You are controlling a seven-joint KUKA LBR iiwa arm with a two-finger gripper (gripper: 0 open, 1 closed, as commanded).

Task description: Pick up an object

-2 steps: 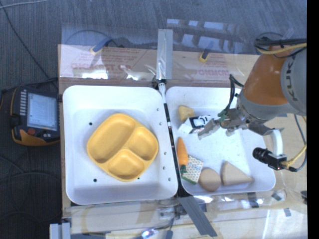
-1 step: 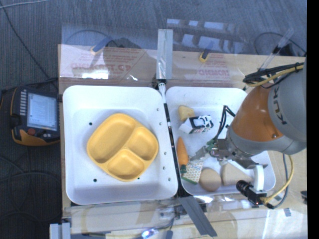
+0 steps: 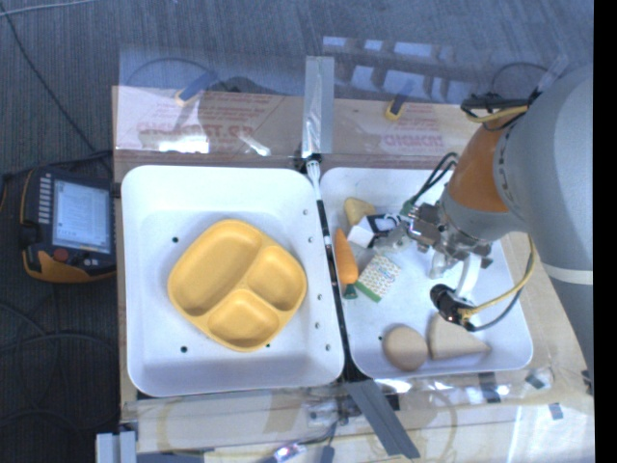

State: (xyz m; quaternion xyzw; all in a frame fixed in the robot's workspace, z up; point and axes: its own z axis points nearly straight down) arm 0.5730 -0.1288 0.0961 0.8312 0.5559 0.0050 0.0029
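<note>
counting: one yellow tray [image 3: 238, 283] left bin [image 3: 145, 355]; one carrot [image 3: 345, 258]; claw [image 3: 393, 226] state unclear.

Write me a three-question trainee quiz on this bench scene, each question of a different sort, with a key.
1. True or false: the yellow divided tray lies in the same bin as the carrot.
2. Multiple choice: the gripper is over A) the left bin, B) the right bin, C) the floor beside the handheld control pendant.
3. Fill in: the carrot lies along the right bin's ____ wall, seen from the camera.

Key
1. False. The tray is in the left bin; the carrot is in the right one.
2. B.
3. Left, next to the divider between the bins.
</note>
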